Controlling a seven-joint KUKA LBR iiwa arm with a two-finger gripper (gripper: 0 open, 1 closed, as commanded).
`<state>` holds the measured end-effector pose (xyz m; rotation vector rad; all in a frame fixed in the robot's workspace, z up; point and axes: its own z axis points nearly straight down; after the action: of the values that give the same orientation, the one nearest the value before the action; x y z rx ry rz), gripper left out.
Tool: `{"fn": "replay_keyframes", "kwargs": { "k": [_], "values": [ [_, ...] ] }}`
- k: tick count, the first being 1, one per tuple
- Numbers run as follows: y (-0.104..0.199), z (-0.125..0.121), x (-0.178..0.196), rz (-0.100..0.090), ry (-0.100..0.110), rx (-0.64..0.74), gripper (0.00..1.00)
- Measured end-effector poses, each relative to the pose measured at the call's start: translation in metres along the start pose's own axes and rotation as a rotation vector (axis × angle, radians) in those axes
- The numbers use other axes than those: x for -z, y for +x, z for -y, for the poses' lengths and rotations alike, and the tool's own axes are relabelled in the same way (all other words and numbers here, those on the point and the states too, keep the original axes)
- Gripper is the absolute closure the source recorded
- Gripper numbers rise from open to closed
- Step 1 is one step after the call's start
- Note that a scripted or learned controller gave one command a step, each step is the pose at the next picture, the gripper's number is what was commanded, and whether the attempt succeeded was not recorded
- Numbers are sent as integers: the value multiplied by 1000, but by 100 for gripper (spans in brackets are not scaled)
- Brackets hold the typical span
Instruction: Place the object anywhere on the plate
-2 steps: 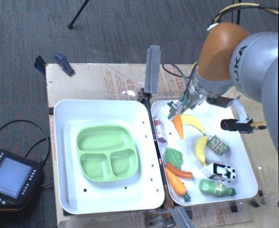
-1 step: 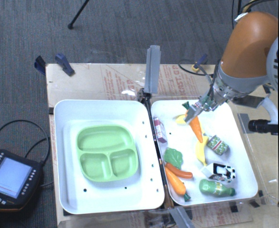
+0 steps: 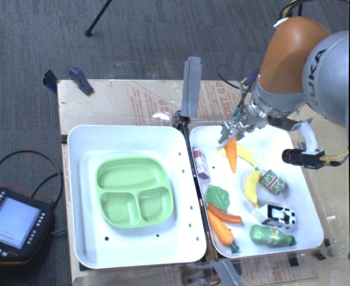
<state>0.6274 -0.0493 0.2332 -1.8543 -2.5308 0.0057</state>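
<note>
**Pincer grips a carrot above the right bin**

Your pincer point(image 3: 229, 137) hangs over the far left part of the right bin point(image 3: 315, 219), and its fingers are closed around the thick top of an orange carrot point(image 3: 231, 155). That carrot hangs point-down from the fingers, its tip close to a yellow banana point(image 3: 247, 155) just to its right. You see the grey arm point(image 3: 309, 64) with its orange band coming in from the right.

Look to the left bin point(image 3: 79, 159): the green plate point(image 3: 135, 191), divided into three compartments, lies in its middle, well apart from the held carrot.

Lower in the right bin you find a second banana point(image 3: 252, 187) touching a small green-and-white carton point(image 3: 273, 182). Near the dividing wall lies a dark red packet point(image 3: 200, 163). Below it sits a green leafy piece point(image 3: 217, 197), then a red-orange sausage-like piece point(image 3: 225, 215) and a second carrot point(image 3: 221, 229). A black-and-white cow-patterned box point(image 3: 278, 216) and a green bottle point(image 3: 271, 237) on its side lie near the front right corner.

On the floor to the left sits a handheld screen point(image 3: 12, 225).
</note>
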Motion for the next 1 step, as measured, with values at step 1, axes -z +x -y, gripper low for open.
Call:
{"fn": "replay_keyframes", "kwargs": {
  "k": [1],
  "values": [
    [63,0,-20,-1,2,265,100]
  ]
}}
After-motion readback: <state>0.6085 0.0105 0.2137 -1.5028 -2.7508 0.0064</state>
